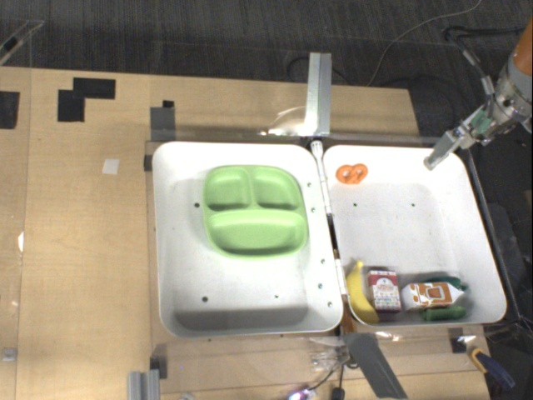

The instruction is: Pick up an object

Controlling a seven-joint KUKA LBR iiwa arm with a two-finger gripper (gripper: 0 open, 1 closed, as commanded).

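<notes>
Nearest the camera, along the lower edge of the right white bin (466, 223), lie a yellow banana (358, 294), a small red-and-white carton (383, 290), an orange-and-white carton (429, 293) and a green item (443, 312) too blurred to name. In the left white bin (179, 248) sits a green divided plastic tray (252, 209). Right of it, at upper centre, is an orange pretzel-shaped toy (351, 173). The hand (440, 155) hangs at the upper right over the bin's corner; whether it is open I cannot tell, and nothing appears held. The packed row risks a glancing grasp. The arm is cut off by the frame.
</notes>
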